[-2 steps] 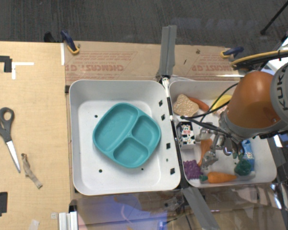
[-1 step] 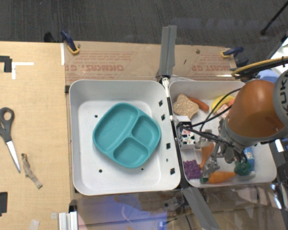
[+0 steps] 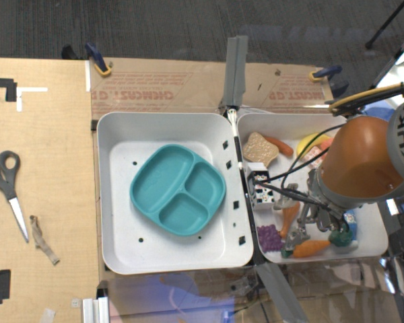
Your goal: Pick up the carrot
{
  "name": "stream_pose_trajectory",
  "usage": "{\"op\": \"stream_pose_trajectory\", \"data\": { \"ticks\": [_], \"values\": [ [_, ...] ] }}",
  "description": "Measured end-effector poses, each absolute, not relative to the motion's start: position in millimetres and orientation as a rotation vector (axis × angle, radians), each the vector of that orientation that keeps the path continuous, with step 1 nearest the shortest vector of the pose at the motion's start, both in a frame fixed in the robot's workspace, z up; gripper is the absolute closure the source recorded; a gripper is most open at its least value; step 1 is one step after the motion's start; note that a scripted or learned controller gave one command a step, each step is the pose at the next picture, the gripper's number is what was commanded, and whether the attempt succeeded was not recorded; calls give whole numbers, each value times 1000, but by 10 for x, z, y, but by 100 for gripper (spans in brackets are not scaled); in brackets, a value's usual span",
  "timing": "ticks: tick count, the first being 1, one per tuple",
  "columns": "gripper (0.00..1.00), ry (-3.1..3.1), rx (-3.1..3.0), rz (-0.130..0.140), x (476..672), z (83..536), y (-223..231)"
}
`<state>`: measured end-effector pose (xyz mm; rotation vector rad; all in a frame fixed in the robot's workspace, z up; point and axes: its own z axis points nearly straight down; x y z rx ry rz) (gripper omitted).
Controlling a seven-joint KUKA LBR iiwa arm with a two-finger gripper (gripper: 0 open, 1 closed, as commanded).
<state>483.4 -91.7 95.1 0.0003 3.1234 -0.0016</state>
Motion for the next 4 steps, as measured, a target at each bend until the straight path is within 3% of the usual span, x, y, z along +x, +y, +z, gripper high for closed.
{"op": "stream_pose_trajectory", "data": {
  "ticks": [1,2,3,4],
  "values": [
    [0,3139,32,1,5008,919,-936],
    [100,3136,29,-1,5020,1010,-931],
    [100,3083,-583,0,5244,2986,-1131],
    [100,3039,-791,2,5127,1834,-1447]
  ]
}}
